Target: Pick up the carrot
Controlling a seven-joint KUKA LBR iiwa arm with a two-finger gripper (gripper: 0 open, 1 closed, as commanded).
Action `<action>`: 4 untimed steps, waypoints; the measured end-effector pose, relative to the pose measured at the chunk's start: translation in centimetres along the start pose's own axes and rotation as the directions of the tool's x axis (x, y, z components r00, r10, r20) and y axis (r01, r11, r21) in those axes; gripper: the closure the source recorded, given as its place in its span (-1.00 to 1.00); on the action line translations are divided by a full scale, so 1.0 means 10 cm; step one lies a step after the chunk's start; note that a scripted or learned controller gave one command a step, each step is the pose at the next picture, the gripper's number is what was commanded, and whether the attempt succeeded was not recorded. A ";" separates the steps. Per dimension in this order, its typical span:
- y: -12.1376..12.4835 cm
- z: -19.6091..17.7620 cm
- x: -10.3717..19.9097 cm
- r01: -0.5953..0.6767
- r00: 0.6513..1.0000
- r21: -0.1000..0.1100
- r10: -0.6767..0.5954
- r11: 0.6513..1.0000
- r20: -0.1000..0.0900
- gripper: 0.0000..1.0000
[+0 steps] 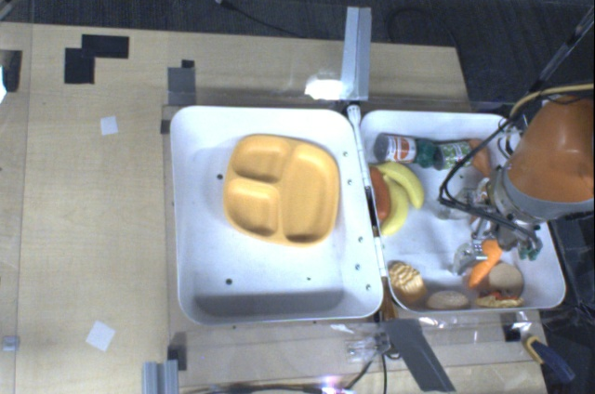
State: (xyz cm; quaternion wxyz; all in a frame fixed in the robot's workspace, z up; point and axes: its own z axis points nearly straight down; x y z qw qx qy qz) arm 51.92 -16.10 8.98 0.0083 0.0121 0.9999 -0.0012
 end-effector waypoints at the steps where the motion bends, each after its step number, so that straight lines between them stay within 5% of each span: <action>1: -0.06 0.00 0.26 -0.029 1.000 0.001 0.029 1.000 0.001 -1.00; 2: 0.00 0.00 0.28 -0.245 0.970 0.004 0.245 0.970 -0.001 -1.00; 3: 0.80 -0.01 0.18 -0.255 0.967 -0.003 0.255 0.967 0.000 -1.00; 4: 0.66 0.00 -0.17 -0.218 0.976 -0.002 0.218 0.976 -0.003 -1.00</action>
